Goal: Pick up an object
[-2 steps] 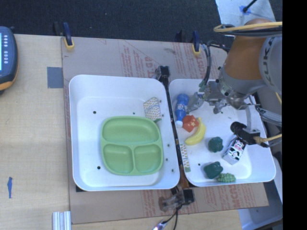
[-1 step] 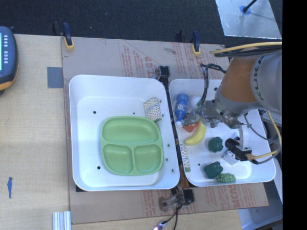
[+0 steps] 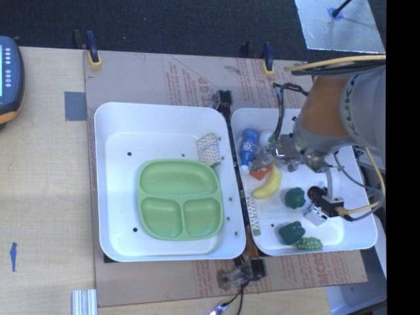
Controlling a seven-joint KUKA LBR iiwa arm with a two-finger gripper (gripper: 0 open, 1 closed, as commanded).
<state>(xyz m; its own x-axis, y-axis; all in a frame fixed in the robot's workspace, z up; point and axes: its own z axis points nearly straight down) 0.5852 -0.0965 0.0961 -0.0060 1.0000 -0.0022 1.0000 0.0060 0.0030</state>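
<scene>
The arm [image 3: 341,113] reaches in from the right and hangs over the far part of the right bin [image 3: 357,241]. Its end effector [image 3: 279,151] is low among the clutter there, but the wrist hides the tip, so I cannot tell how wide it stands or whether it has hold of anything.

The likely targets lie just beside it. A blue bottle [image 3: 249,144] sits toward the left wall of the bin, its long axis running roughly from far to near. A small red piece [image 3: 261,172] lies just nearer the camera than the end effector, and a banana [image 3: 268,186] curves beside it — long axis slanting from near-left to far-right. Further toward the near edge are a dark green ball [image 3: 294,197], a green pepper [image 3: 291,231] and a bumpy light green piece [image 3: 308,244].

The bottle and the red piece look closest to the end effector, left of it and slightly nearer the camera — so a short move that way seems called for.

The left bin [image 3: 111,176] holds a green tray [image 3: 180,199] and a small carton [image 3: 209,148].
</scene>
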